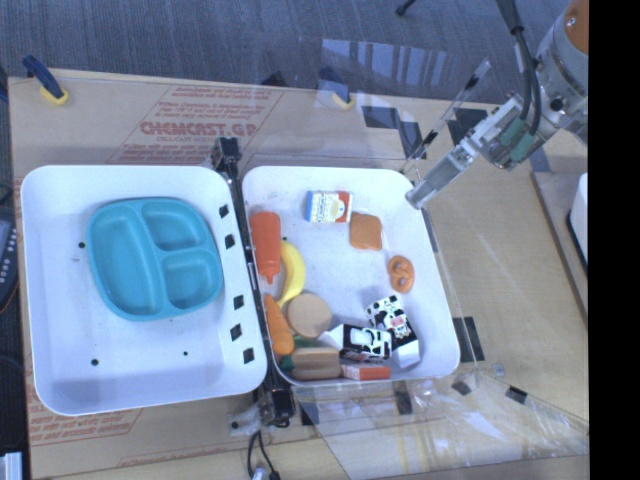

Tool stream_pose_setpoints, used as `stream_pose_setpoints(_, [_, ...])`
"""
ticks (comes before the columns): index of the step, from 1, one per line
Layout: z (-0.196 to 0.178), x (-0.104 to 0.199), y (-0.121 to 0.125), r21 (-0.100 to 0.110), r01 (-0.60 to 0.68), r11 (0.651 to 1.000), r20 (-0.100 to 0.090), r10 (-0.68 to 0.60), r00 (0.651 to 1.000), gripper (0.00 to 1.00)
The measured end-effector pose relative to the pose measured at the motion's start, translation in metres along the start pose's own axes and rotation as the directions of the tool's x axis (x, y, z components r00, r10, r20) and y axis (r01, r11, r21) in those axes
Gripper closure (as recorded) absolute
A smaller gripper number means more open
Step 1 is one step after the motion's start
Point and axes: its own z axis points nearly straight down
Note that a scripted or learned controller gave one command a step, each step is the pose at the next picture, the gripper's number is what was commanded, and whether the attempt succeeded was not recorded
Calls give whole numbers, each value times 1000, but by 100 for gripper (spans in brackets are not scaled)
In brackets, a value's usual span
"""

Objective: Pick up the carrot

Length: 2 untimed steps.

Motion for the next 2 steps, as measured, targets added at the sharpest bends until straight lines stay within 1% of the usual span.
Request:
stream_pose_setpoints(1, [-12,0,2,0,9,1000,3,-9,1000,100])
stream_pose_setpoints(2, [-12,0,2,1,10,1000,2,-10,1000,0])
